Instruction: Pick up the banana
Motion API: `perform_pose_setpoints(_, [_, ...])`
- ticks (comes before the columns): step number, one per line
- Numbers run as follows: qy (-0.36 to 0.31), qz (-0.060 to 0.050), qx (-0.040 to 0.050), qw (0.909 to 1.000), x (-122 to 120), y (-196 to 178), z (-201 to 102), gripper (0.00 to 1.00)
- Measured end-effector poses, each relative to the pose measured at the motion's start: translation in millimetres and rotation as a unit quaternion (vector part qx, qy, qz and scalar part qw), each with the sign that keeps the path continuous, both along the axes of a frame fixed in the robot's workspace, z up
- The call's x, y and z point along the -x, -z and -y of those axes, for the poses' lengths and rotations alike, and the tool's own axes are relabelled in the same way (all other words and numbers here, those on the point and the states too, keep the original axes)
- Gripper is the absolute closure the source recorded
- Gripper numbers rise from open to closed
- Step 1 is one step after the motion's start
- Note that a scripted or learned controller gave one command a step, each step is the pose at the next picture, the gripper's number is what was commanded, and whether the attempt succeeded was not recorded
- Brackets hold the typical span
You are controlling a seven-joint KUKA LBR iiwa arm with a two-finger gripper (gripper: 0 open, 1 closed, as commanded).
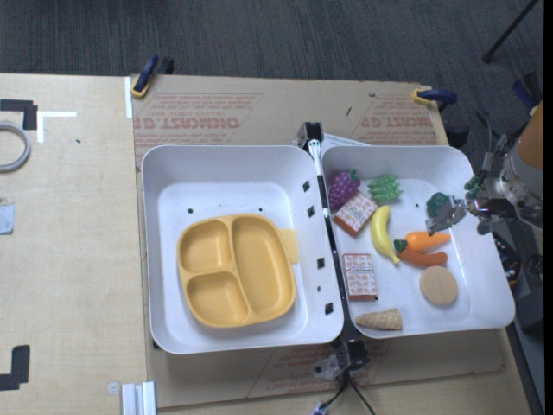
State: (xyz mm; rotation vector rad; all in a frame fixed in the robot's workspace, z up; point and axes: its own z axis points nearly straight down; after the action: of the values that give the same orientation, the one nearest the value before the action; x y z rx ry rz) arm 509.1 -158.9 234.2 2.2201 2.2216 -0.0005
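The yellow banana (382, 232) lies lengthwise in the middle of the right bin (484, 318), its green-tipped end toward the front. My gripper (449, 215) reaches in over the right side of that bin. It hangs just above the orange carrot (426, 241), beside a small dark green piece (438, 203), and sits well to the right of the banana, apart from it. Nothing shows as held by it.
Around the banana lie purple grapes (343, 185), a green leafy piece (384, 188), two red-and-white boxes (355, 213) (359, 277), a red sausage (423, 258), a tan round (439, 286) and a cone (380, 320). The left bin (164, 197) holds a yellow divided plate (235, 269).
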Motion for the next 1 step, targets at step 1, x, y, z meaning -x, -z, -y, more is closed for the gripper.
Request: perform_pose_setpoints(1, [0.074,-0.001,-0.0005,0.9973,-20.4,96.6,-61.8,0.00])
